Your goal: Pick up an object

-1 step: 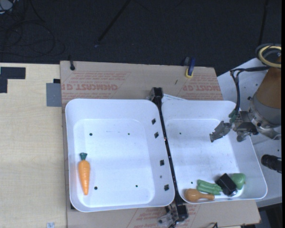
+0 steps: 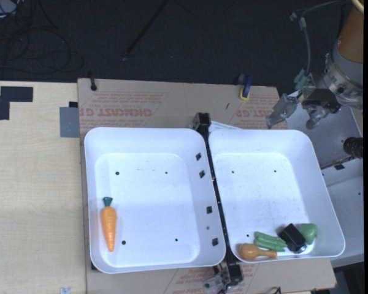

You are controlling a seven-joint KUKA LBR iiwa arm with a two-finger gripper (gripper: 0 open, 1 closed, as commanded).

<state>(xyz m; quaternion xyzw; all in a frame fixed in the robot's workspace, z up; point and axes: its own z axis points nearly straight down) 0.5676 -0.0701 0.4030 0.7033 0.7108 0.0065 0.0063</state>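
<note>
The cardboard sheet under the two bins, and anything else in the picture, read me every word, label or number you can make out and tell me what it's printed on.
"CHEMCRZT GP" or close to it: red print, upside down, on the cardboard sheet, left of centre; letters blurred, reading uncertain.
"GP": the same red print again by the sheet's far right corner.
Red print on the sheet's near edge: too blurred to read.
White bins, carrot: no text visible.

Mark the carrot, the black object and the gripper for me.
carrot (image 2: 108, 226): camera view, middle of its orange body, left bin.
black object (image 2: 292, 237): camera view, centre of its top, right bin's near corner.
gripper (image 2: 296, 111): camera view, midway between its fingertips, above the right bin's far edge.
</note>
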